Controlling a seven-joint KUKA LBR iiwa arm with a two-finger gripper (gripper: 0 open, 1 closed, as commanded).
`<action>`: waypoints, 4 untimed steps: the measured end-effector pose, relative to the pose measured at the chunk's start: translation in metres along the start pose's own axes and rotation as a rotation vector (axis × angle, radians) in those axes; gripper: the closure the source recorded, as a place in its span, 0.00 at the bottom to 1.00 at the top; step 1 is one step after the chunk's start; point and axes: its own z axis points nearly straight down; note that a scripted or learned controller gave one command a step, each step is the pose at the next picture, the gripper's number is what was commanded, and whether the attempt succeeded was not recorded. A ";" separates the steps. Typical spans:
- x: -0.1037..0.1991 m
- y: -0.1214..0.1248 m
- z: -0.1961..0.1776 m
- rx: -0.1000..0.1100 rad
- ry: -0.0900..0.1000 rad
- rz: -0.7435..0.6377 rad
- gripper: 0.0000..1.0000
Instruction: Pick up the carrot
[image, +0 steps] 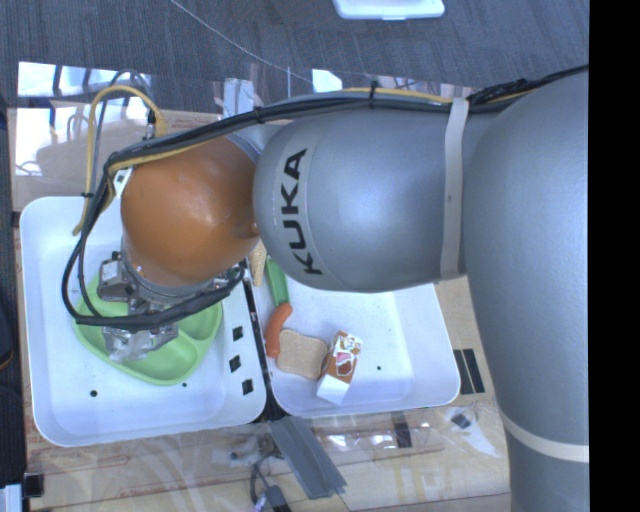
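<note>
The arm (400, 180) hangs over the left bin (50, 330), its gripper (135, 340) low above the green plate (190, 360); its state cannot be told. The carrot (277, 328) lies in the right bin (420, 370), beside the bread (302, 353), well apart from the gripper

Bowl (170, 362) in left bin (50, 300); carrot (277, 326), bread (302, 353), carton (340, 366) in right bin (420, 360)

Two white bins (50, 400) sit on the bench (470, 400). Under the end effector (135, 340) there is one green dish (190, 350). To the right of the end effector I count one orange carrot (277, 325), one green vegetable (276, 285), one slice of bread (302, 354) and one small carton (340, 365).
</note>
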 end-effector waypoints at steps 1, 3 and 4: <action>-0.006 0.037 0.019 -0.003 0.000 -0.062 1.00; -0.012 0.037 -0.002 0.003 -0.004 -0.074 1.00; -0.015 0.037 -0.012 0.005 -0.007 -0.080 1.00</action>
